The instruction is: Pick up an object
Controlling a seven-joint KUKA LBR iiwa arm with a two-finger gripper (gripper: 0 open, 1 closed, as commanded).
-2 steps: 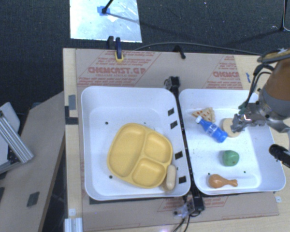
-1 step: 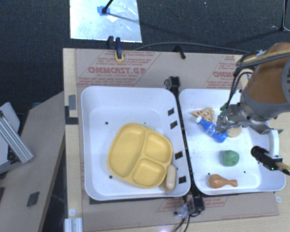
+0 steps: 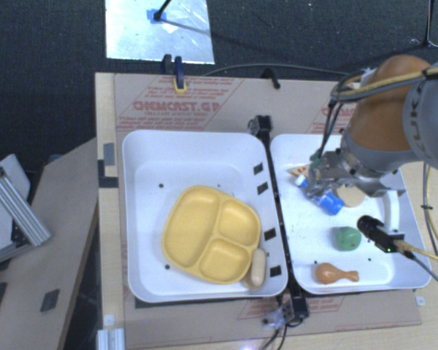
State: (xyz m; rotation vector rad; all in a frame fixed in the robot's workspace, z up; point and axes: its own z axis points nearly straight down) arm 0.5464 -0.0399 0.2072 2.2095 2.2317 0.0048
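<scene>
1. Tool (image 3: 323,186) is down low in the right bin (image 3: 299,246), right over a small blue thing (image 3: 330,203) near the bin's top middle.
2. I think I am at the grab step. Next I must close on the blue thing and lift straight up.
3. I cannot tell how the tool is set or if it holds anything.
4. Close by lie a green ball (image 3: 346,238) and a toy chicken leg (image 3: 335,273). A yellow tray (image 3: 212,233) sits in the left bin (image 3: 142,195).

Smooth white plastic bins (image 3: 197,146), glossy yellow plastic tray (image 3: 212,233), printed cardboard underlay (image 3: 179,104)
</scene>
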